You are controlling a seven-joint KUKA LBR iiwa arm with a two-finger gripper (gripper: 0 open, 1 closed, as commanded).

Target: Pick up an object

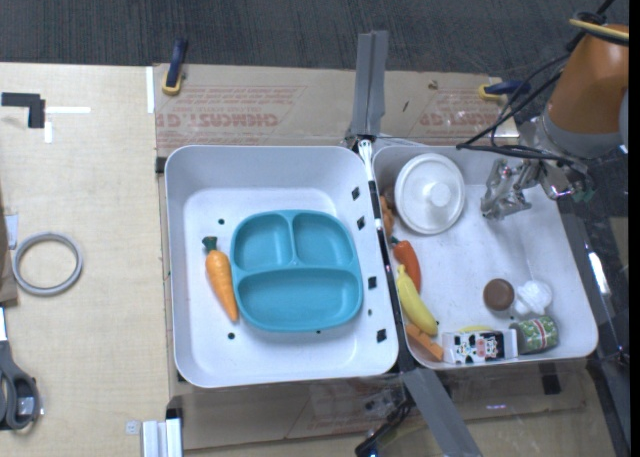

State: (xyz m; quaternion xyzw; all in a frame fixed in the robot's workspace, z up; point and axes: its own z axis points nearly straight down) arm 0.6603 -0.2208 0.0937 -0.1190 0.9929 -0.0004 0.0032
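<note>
My gripper (pixel 503 201) hangs over the upper right part of the right bin (pixel 570 245), just right of a white round bowl (pixel 430 193). It is open and holds nothing. Lower in that bin lie a brown round piece (pixel 498 294), a white lump (pixel 534 295), a green can (pixel 537 335) and a small printed carton (pixel 478 346). Along the bin's left wall I see a red pepper (pixel 407 259), a yellow banana (pixel 414 303) and an orange carrot piece (pixel 424 345).
The left bin (pixel 190 195) holds a blue divided plate (pixel 297 270) with a carrot (pixel 221 280) beside it. On the bench at left lie a grey tape ring (pixel 44 263) and scissors (pixel 18 395). Cables (pixel 520 105) trail from the arm at upper right.
</note>
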